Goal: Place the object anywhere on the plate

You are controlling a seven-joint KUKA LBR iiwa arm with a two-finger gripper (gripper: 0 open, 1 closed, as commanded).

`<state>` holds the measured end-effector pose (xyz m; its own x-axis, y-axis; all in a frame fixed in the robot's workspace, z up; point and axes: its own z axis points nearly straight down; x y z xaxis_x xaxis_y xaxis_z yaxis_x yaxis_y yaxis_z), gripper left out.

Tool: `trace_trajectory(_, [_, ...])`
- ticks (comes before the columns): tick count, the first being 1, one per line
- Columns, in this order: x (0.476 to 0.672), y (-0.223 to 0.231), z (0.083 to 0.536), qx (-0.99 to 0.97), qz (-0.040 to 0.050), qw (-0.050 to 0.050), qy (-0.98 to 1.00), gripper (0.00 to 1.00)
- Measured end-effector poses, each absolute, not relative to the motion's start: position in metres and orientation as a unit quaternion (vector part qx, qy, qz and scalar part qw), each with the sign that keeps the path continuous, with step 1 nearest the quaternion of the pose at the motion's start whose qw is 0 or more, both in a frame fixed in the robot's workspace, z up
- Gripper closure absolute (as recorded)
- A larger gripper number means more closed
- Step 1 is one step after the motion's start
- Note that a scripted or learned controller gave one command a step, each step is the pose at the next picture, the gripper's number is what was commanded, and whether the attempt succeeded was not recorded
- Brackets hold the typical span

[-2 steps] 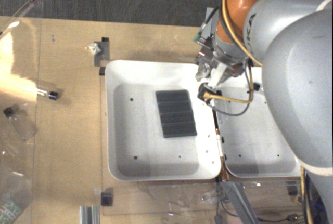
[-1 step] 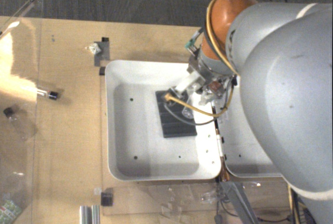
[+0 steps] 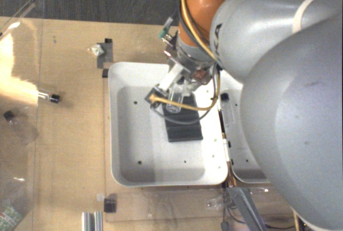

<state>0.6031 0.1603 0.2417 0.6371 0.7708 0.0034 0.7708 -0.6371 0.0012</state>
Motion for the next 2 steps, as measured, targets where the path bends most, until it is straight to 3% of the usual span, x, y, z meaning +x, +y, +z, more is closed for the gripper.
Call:
trace_trajectory(1, [0.5602, 0.2107, 0.2124, -0.786, -0.0012, 0.0, -0.618, 1.0])
trace_trajectory(2, [0.5606, 0.21, 0.2127, -0.786, -0.0014, 0.0, -0.618, 0.0])
